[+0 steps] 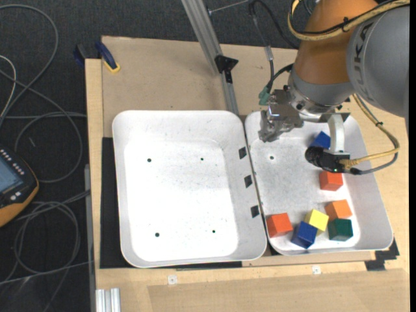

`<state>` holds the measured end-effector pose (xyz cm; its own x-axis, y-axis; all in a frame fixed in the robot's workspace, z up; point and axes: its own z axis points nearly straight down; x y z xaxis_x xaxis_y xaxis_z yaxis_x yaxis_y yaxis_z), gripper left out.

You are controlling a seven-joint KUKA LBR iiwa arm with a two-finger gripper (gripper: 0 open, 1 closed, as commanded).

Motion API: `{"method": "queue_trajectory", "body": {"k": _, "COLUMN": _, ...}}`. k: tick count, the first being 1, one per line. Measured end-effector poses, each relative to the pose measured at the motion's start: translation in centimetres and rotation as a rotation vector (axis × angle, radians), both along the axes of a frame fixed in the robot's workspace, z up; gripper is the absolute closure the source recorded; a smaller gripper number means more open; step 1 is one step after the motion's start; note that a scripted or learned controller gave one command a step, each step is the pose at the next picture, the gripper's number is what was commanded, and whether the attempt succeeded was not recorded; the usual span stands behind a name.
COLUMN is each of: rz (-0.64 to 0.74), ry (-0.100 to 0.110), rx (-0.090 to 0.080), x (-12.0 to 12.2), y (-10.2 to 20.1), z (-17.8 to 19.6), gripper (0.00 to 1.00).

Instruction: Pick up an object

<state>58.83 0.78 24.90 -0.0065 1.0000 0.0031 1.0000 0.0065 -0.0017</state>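
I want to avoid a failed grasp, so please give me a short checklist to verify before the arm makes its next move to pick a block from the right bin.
1. Blocks present in right bin: ok; orange block, yellow block, green block lie near its front edge.
2. End effector over the right bin: ok, at its far left corner.
3. End effector above a block: not ok; bare floor below it.
4. Finger opening: cannot tell.
5. Blocks spaced for fingers: not ok; yellow, green and the front blue block sit crowded.
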Motion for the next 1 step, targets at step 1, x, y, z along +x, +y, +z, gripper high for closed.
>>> {"method": "queue_trajectory", "body": {"k": 1, "rz": 0.0, "ry": 0.001, "rx": 0.0, "x": -2.4, "y": 4.83, "z": 0.47, "gripper": 1.0}}
